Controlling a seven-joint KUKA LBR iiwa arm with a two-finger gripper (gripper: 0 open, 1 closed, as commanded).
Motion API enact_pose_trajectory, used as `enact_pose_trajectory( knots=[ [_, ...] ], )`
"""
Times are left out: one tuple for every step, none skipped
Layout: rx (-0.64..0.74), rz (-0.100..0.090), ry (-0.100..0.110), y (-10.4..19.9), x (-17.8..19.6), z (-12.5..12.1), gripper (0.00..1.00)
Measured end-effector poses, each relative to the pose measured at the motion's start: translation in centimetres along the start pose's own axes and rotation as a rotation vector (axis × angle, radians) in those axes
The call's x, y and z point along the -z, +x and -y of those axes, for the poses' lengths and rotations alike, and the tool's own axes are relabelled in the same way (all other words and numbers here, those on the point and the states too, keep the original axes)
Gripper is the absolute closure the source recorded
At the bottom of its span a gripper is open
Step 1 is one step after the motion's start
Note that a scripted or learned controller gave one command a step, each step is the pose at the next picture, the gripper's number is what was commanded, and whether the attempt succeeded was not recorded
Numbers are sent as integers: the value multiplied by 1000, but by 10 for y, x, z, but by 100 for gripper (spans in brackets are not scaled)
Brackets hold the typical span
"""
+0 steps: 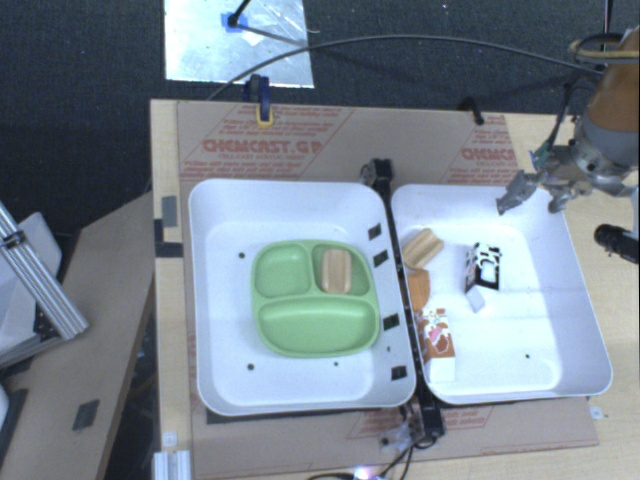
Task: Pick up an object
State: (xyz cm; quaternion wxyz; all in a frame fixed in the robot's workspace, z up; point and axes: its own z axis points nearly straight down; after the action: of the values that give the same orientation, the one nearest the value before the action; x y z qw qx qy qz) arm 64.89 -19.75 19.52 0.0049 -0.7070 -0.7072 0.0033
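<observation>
step: approach, nothing held | gripper (535,194) spread, above right bin (575,268) far edge | black-and-white carton (482,266) lies mid-bin (likeliest target) | next: move over carton, descend, close

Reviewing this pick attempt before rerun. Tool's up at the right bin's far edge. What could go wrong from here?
1. The tool hangs open over the right bin rim; a straight descent could hit the wall.
2. The bread roll, orange piece and red-and-white packet crowd the divider wall, leaving little finger room.
3. The black-and-white carton looks tilted and might slip.
</observation>
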Motion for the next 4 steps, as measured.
enact_pose_trajectory(
  knots=[
    [3, 3, -13, 1, 9, -3, 0],
    [7, 3, -13, 5, -51, -7, 0],
    [1, 3, -13, 0, -105, 0, 0],
    [4, 3, -14, 0, -110, -1, 0]
  ],
)
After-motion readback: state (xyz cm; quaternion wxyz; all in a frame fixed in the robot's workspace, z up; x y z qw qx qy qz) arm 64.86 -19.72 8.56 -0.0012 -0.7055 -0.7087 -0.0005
